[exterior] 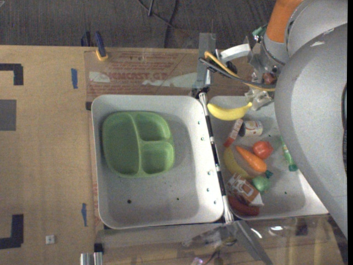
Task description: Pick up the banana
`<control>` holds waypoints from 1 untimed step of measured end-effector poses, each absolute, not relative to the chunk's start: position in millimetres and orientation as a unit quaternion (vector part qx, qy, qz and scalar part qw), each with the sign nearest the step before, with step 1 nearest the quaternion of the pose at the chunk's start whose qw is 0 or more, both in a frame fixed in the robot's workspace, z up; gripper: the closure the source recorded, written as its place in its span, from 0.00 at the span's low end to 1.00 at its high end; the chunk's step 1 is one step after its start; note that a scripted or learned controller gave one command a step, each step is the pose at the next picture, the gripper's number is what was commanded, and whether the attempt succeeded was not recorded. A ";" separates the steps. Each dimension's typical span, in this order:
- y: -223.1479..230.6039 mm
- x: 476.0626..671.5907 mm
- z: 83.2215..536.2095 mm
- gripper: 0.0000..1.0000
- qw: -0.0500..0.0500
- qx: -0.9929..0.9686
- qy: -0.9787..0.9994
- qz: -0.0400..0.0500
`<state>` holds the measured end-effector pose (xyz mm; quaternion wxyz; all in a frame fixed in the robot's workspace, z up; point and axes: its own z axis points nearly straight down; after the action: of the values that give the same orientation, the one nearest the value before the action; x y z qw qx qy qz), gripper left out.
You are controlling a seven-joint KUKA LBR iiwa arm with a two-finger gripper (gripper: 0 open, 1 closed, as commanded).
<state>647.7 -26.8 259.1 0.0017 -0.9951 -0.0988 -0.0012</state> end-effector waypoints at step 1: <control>-26.4 648.1 268.5 1.00 0.002 -0.995 -0.099 -0.001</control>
<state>648.1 -26.4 268.5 0.0023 -0.9951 -0.0989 -0.0013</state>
